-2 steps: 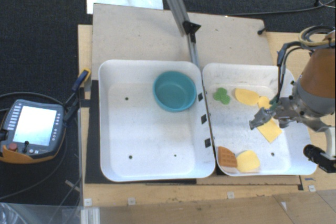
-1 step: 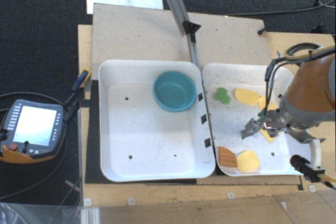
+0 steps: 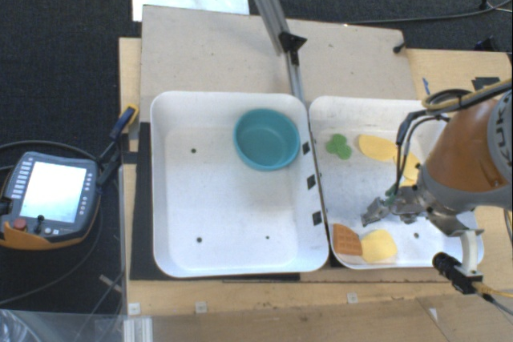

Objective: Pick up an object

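Grey metal, the claw (image 3: 383, 211) hangs low in the right bin (image 3: 365, 172), pointing left; I cannot tell whether it grips anything. Just below it lie a waffle (image 3: 346, 240) and a pale yellow piece (image 3: 379, 247), touching each other, near the bin's front wall. Farther back sit a green piece (image 3: 338, 146) and a yellow one (image 3: 376, 147), apart. A teal bowl (image 3: 267, 138) stands in the left bin (image 3: 192, 196). A pendant (image 3: 48, 200) lies left of the surface (image 3: 240, 304).

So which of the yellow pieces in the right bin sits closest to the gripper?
The yellow piece at the bin's near edge, beside the orange waffle-like piece, just below the gripper. The other yellow piece lies farther up, by the green item.
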`<action>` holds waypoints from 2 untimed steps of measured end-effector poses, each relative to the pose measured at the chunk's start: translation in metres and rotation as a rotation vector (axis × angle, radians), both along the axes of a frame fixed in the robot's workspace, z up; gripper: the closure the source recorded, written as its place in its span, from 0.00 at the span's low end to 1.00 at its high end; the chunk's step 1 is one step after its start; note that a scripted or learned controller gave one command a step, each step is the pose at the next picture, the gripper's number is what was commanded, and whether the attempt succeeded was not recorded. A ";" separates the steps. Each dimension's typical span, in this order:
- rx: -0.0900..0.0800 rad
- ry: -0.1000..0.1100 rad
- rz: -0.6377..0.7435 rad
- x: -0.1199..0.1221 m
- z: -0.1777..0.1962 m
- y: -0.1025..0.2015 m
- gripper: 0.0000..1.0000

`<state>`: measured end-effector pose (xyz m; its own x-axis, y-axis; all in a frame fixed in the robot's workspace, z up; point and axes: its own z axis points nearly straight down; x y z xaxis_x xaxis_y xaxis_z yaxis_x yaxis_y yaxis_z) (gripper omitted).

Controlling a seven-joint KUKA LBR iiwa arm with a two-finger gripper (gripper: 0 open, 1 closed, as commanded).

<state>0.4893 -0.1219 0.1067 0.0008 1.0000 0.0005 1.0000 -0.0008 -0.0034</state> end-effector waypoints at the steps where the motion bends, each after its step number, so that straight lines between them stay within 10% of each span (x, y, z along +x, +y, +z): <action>1: -0.001 -0.004 0.001 0.001 0.012 0.000 1.00; 2: -0.001 -0.008 0.002 0.011 0.068 0.006 1.00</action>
<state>0.4998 -0.1160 0.1742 -0.0011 1.0000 -0.0007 1.0000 0.0011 0.0050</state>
